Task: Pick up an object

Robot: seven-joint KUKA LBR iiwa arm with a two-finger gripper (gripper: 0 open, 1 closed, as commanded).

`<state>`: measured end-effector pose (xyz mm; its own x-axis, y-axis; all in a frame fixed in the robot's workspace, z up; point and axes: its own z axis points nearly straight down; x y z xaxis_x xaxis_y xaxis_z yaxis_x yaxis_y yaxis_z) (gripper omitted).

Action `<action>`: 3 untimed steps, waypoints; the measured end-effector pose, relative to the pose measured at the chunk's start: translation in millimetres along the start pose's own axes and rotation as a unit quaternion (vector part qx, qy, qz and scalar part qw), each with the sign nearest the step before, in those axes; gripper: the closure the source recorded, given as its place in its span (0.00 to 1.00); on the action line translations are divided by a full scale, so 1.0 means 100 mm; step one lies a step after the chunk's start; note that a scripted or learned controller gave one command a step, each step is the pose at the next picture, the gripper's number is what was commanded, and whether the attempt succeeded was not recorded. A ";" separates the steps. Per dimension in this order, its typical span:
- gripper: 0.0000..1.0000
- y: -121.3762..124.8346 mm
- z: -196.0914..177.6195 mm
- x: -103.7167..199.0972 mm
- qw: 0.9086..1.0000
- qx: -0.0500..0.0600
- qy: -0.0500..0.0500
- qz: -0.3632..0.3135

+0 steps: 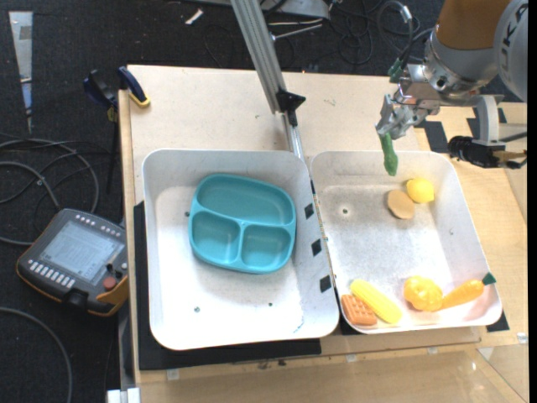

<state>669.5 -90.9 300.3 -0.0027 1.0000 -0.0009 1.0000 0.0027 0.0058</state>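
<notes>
My gripper (391, 133) hangs above the far edge of the right bin (394, 250), shut on a slim green object (389, 154) that dangles from its fingers, clear of the bin floor. Just below and to the right lie a yellow lemon (420, 191) and a tan round piece (401, 204). Along the near edge of that bin sit a waffle-like orange piece (359, 310), a yellow corn cob (376, 300), a yellow pepper (423, 293) and an orange carrot (462, 293).
A teal divided plate (242, 223) rests in the left bin (168, 250). A slanted metal pole (262, 44) rises behind the wall between the bins. A teach pendant (74, 260) lies off the bench at left.
</notes>
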 end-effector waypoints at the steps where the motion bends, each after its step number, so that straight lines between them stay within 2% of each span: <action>1: 1.00 -0.24 0.02 0.39 1.000 0.004 0.001 -0.001; 3: 1.00 -0.79 0.12 1.32 1.000 0.005 0.001 -0.003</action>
<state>590.3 41.3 288.0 -0.0080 1.0000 0.0018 1.0000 0.0080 -0.0034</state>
